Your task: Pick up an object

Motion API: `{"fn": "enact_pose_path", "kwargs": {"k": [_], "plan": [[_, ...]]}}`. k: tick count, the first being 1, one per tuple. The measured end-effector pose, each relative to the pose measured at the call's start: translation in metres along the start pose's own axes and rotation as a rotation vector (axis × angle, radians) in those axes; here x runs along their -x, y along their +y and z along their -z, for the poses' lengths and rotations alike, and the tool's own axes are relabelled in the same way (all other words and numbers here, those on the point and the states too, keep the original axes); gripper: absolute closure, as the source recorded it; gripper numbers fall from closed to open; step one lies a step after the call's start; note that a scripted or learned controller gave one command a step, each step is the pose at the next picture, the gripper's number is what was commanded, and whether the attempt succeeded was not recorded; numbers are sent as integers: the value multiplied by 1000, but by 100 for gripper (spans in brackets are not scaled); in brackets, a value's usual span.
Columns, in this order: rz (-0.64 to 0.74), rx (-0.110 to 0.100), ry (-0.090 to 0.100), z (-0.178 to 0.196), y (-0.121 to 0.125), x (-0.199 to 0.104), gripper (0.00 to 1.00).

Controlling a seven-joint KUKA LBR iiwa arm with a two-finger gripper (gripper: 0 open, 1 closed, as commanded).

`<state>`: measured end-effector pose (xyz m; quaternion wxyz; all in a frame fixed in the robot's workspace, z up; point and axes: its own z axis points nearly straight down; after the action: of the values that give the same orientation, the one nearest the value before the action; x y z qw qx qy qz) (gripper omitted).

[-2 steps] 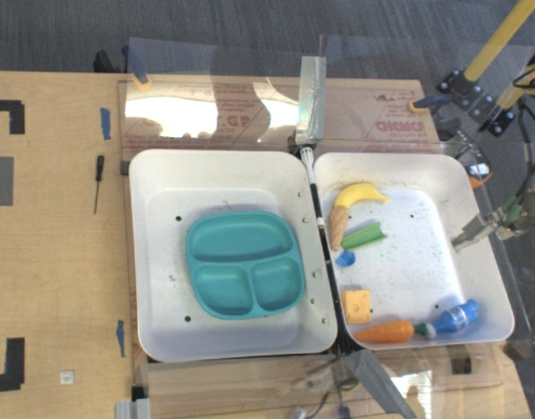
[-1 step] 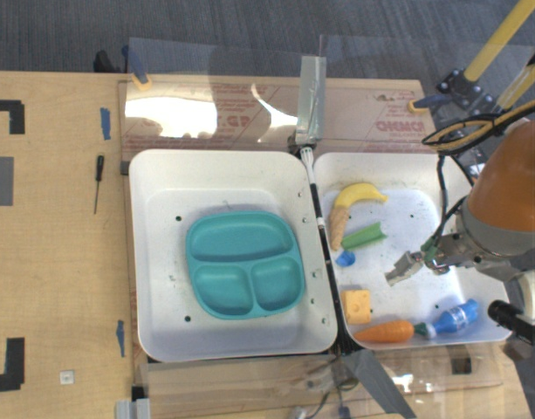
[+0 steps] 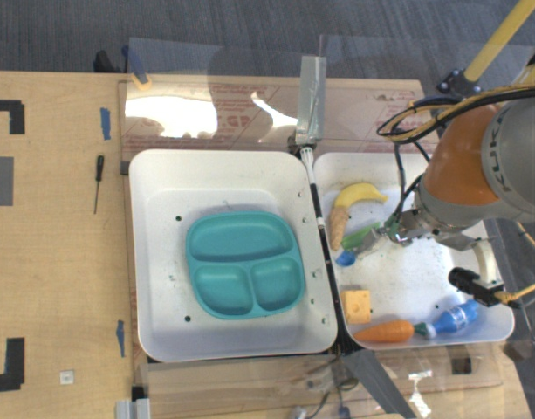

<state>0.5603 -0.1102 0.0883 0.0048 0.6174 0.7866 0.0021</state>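
The right bin (image 3: pixel 405 279) holds a yellow banana (image 3: pixel 359 195), a tan bread-like piece (image 3: pixel 338 225), a green item (image 3: pixel 361 237), a small blue piece (image 3: pixel 346 257), a yellow cheese block (image 3: pixel 358 306), an orange carrot (image 3: pixel 385 332) and a blue bottle (image 3: pixel 455 319). My gripper (image 3: pixel 396 230) is low over the middle of this bin. It sits just right of the green item, and its tip is close to or touching that item's right end. The grey and orange wrist hides the bin's far right part.
The left bin (image 3: pixel 147 234) bears a teal divided plate (image 3: pixel 245 264). A clear plastic sheet lies behind both bins. A black screwdriver (image 3: pixel 98 182) lies on the wooden bench to the left. Cables hang around the wrist at the right.
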Motion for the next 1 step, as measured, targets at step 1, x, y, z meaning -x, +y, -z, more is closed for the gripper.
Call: {"fn": "enact_pose_path", "kwargs": {"k": [1], "plan": [[-64, -8, 4, -3, 102, 22, 0]]}}
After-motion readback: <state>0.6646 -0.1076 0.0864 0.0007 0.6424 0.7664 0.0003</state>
